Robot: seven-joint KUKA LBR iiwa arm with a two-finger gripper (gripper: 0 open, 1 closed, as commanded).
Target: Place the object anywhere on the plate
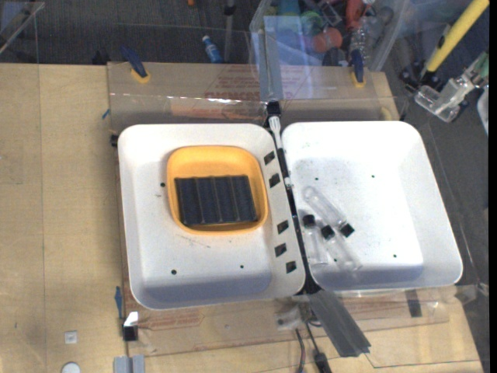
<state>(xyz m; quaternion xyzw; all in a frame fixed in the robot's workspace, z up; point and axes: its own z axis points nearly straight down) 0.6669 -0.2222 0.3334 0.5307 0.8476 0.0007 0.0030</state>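
Dark ridged block [216,200], the object of my task, lies flat on the yellow plate [213,155]. It covers most of the plate's middle, and the rim of the plate shows on all sides of it. The plate sits in the left white bin [147,274], a little toward the far side and near the wall shared with the other bin.

In the right white bin [404,150] lies a clear plastic piece with small black parts [330,222], close to the shared wall and toward the near side. Some small dark specks are spread on the floor of this bin.

Both bins stand side by side on the wooden surface [46,208]. Behind them stands a clear box of coloured things [334,10].

Whether my fingers are released or clenched, I cannot tell.
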